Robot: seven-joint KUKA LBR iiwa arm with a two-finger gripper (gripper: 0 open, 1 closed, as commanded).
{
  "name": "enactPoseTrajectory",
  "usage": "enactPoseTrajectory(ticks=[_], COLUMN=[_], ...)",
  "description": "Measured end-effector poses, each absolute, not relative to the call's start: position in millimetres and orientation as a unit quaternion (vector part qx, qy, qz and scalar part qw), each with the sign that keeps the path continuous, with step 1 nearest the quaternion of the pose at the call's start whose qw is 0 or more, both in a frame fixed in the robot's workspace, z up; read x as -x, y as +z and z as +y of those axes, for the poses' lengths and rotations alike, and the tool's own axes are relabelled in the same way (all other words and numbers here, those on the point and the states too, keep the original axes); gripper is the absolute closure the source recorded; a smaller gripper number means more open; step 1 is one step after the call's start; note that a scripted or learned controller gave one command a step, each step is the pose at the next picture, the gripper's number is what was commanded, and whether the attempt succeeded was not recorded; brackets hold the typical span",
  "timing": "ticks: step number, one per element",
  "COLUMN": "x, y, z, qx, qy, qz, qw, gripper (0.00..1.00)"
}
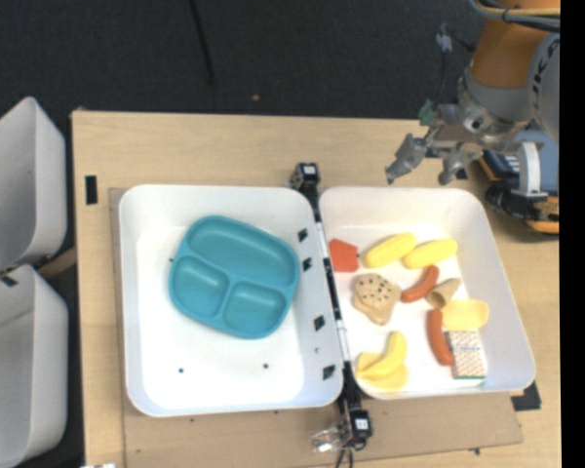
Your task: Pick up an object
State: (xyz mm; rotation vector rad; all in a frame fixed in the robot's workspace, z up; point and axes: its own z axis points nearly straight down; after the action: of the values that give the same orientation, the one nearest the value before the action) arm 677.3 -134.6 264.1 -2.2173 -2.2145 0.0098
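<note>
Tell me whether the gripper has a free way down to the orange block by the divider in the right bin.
Probably yes. The gripper hangs open above the right bin's far rim, and the orange block lies uncovered, apart from the yellow piece beside it. The divider close on its other side may crowd one finger.

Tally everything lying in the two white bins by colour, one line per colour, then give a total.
Teal: 1, the divided plate
Yellow: 4, pieces at and
Red or orange: 3, a block and two sausages
Tan: 2, a cookie and a small piece
Pale speckled: 1, a wafer
Total: 11
</note>
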Motion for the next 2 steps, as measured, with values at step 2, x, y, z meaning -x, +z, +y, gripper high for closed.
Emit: enactPoseTrajectory(ticks=[2], x=[-687.0], y=[218], z=[-140], qx=[0.707], qy=[0.0024], qz=[-0.707], qw=[0.001], gripper=[0.00])
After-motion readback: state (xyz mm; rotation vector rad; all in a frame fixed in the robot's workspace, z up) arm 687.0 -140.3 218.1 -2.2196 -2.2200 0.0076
